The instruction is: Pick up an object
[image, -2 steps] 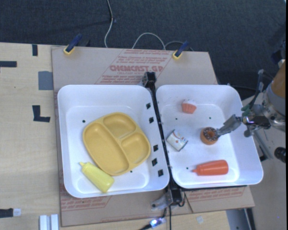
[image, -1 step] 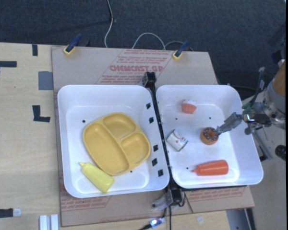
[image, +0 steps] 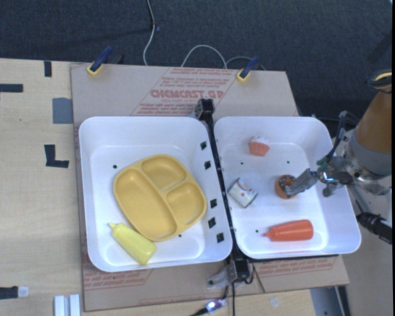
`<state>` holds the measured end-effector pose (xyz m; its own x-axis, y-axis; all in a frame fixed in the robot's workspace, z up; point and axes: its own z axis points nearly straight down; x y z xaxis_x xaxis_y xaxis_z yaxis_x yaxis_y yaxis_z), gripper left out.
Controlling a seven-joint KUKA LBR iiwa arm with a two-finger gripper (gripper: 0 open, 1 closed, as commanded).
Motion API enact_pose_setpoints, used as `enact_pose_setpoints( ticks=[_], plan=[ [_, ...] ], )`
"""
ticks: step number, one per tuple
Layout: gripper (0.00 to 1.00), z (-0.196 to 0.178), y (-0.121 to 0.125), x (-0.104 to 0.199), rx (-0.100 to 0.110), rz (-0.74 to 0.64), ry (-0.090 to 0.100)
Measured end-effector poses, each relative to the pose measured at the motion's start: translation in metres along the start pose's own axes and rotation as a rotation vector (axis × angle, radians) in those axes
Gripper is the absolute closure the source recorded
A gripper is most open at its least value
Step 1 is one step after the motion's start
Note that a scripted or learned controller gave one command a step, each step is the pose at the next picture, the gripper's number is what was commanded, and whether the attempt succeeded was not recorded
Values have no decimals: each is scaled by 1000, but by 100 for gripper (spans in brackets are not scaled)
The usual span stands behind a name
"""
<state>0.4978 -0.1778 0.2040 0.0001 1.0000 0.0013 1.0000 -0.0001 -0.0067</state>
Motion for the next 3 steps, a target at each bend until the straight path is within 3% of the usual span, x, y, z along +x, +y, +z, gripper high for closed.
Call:
enact_pose_setpoints(
  ticks=[2, 3],
  plan=[
    [0, 97, 1, 4, 0, 0, 0],
    [100, 84, 2, 5, -3, -2, 0]
  ],
)
